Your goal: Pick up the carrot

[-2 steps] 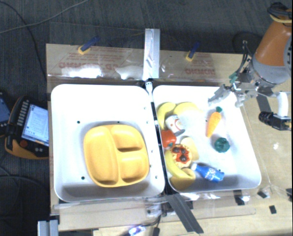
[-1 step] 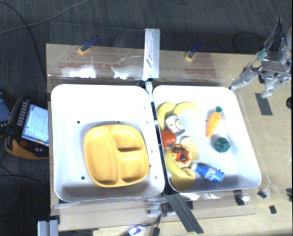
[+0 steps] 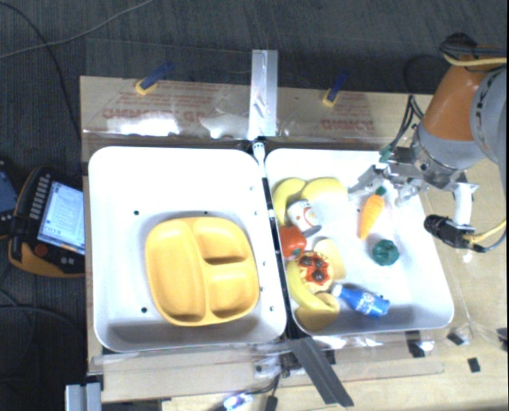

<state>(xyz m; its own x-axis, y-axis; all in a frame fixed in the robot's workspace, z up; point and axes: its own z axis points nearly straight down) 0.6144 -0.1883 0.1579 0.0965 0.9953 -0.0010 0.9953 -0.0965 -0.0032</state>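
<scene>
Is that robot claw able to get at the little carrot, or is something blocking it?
Probably yes. The gripper hangs right above the carrot, which lies apart from the other toys on bare bin floor.

Colours across the bench and its two white bins

The carrot (image 3: 370,215) is bright orange with a green tip, close in hue to the orange band (image 3: 456,110) on the grey arm (image 3: 492,127); the gripper (image 3: 389,176) is silvery grey with dark parts. In the right white bin (image 3: 425,268) lie a dark teal-green round piece (image 3: 384,251), a blue bottle (image 3: 362,300) with a paler patch, yellow banana shapes (image 3: 298,192), a red piece (image 3: 292,240), and a pale item spotted with red and black (image 3: 316,265). The left white bin (image 3: 117,229) carries a mustard-yellow divided plate (image 3: 203,268). The bench (image 3: 186,101) is tan cardboard under clear film, with blue and yellow clips (image 3: 154,78); the floor (image 3: 32,58) is dark grey carpet.
</scene>
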